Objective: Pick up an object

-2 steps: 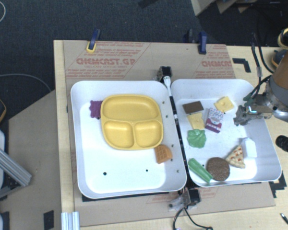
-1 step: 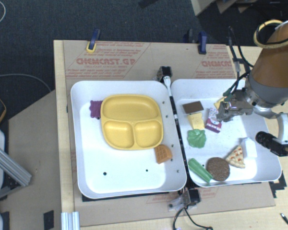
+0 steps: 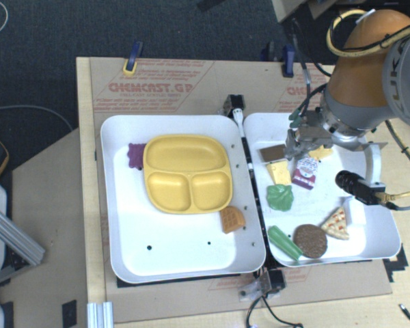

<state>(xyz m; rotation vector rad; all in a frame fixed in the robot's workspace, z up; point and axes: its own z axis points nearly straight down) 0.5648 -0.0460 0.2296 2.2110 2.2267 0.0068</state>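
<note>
My gripper (image 3: 299,149) hangs over the far part of the right bin (image 3: 389,241), under the grey arm with its orange band (image 3: 372,53). Just below it lies a small white and purple packet (image 3: 305,172). A brown flat bar (image 3: 272,153) and a yellow cheese wedge (image 3: 279,173) lie to its left. Nearer the front of this bin are a green leafy piece (image 3: 281,197), a green pickle (image 3: 283,242), a round brown patty (image 3: 309,240) and a pizza slice (image 3: 337,225). The arm hides part of the bin's far right.
The left bin (image 3: 123,244) holds a yellow divided plate (image 3: 188,172), a purple piece (image 3: 134,155) by the plate's left edge and a brown bread chunk (image 3: 232,219). A black cylinder (image 3: 357,186) with cables juts over the right bin's right side.
</note>
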